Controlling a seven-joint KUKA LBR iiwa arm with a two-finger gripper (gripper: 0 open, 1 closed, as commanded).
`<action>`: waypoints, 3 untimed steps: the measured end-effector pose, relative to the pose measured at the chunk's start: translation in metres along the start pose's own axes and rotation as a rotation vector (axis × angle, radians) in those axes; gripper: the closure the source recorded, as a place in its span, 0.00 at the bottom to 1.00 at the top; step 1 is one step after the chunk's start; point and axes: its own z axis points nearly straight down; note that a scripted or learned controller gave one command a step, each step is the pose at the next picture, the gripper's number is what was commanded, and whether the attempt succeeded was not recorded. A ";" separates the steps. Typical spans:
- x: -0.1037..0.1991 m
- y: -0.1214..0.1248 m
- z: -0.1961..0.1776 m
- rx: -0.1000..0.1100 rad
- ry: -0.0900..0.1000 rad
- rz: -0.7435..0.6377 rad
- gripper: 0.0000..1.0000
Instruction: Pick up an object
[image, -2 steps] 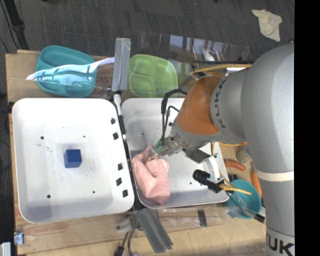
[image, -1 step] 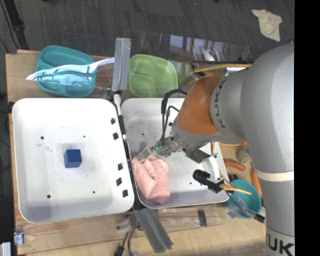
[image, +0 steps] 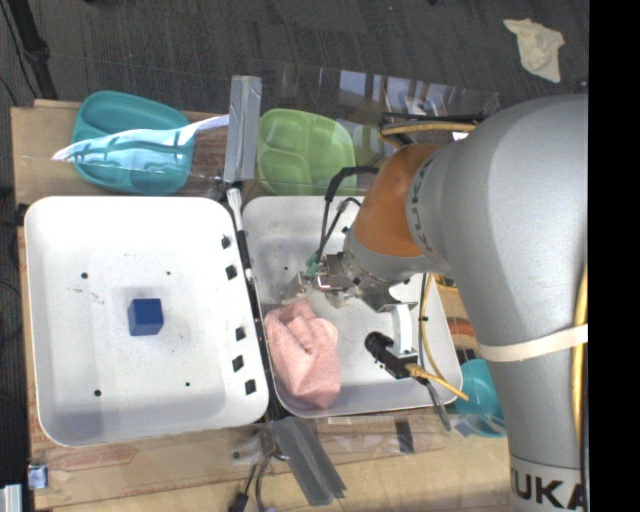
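Sitting at the upper left of the frame, a teal scoop (image: 130, 150) lies on the bench (image: 22, 130) just above the left bin (image: 90, 240). In that bin a blue cube (image: 146, 316) stands alone, left of centre and well apart from every wall. Along the top edge, near the middle, a green tray (image: 305, 150) rests just above the right bin (image: 275, 225). A pink cloth (image: 303, 355) lies bunched in the lower left part of the right bin, against the wall shared with the left bin. The gripper (image: 322, 275) hangs low in the middle of the right bin, just above the cloth's upper edge; whether it touches the cloth, and whether it is released or clenched, cannot be told from this angle. Nothing shows as gripped. Behind it the arm (image: 520, 220) covers the right side of the frame, its orange band (image: 385, 215) above the right bin. A crumpled pale rag (image: 535, 45) lies on the dark floor at the upper right.
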 end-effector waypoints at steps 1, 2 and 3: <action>-0.003 -0.032 0.000 0.001 0.002 -0.097 0.00; 0.014 -0.035 0.001 0.003 0.002 -0.106 0.00; 0.014 -0.034 -0.009 0.004 0.003 -0.109 1.00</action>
